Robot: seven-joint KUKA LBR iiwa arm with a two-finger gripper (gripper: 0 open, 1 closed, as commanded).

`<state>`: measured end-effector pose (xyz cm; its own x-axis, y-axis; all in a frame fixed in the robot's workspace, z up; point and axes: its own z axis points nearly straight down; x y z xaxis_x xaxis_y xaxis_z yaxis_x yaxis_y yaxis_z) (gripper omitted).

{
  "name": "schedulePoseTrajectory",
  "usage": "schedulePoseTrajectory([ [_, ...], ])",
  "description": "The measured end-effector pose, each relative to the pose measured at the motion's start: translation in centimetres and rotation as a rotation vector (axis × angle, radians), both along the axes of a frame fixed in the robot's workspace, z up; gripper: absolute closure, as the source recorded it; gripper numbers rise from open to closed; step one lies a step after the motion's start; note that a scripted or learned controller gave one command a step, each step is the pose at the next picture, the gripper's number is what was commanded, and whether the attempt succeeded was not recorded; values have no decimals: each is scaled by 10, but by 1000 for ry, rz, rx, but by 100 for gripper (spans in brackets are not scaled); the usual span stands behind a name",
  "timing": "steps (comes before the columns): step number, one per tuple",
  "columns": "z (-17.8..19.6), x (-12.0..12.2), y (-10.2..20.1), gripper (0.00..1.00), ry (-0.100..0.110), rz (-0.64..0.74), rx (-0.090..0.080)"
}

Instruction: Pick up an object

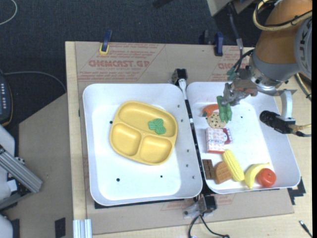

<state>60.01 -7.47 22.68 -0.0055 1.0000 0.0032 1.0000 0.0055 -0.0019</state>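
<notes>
Green shows between our gripper's [225, 104] fingers at the upper middle of the right bin [277, 148]: they pinch a green toy [226, 112] hanging just above the cookie [214, 119]. Left of centre, the yellow plate [142, 132] carries a green piece [157, 126].

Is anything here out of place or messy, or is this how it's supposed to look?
Nothing looks spilled or broken. The yellow divided plate sits askew in the left bin, with one green toy on it. The other toy foods, such as the corn and tomato, lie loosely scattered in the right bin.
</notes>
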Motion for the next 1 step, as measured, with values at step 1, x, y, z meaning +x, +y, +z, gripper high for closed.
schedulePoseTrajectory([
  [1, 7, -18, 45, 100, 0, -1, 0],
])
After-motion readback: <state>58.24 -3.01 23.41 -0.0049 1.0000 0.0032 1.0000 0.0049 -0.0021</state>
